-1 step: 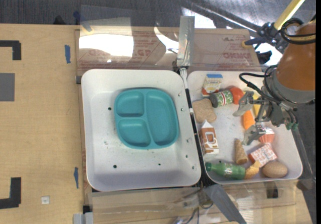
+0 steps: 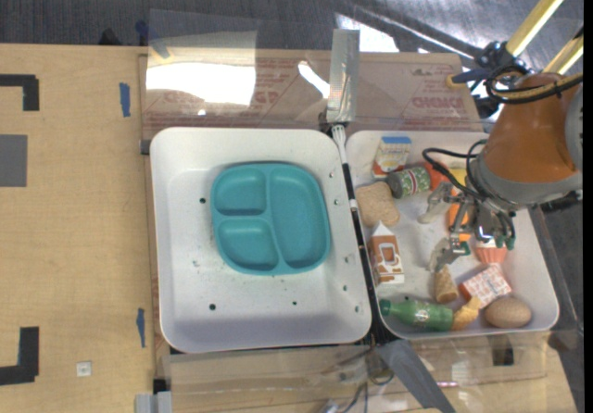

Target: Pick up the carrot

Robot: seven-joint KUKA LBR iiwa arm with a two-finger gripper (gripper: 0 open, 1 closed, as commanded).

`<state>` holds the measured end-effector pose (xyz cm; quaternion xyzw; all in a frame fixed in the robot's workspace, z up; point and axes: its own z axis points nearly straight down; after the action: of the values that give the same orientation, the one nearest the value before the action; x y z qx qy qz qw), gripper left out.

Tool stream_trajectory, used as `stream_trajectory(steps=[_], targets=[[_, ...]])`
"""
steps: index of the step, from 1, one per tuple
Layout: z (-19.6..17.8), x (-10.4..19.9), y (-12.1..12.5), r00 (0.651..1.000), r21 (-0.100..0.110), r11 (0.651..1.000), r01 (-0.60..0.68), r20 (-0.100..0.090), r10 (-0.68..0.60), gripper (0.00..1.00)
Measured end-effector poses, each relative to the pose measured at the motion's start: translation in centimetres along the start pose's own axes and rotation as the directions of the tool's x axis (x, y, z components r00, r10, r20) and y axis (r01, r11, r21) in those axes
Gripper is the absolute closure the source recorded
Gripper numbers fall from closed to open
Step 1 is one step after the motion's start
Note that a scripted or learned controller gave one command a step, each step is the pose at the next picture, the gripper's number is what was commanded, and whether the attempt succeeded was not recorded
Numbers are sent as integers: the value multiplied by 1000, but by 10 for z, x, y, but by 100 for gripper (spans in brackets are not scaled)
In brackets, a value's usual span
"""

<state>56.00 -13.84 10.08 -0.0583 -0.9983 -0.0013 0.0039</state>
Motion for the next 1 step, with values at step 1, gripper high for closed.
stream_trajectory(steps=[1], targets=[[-17,-5,1,1000,2,1000,3,17,-3,100]])
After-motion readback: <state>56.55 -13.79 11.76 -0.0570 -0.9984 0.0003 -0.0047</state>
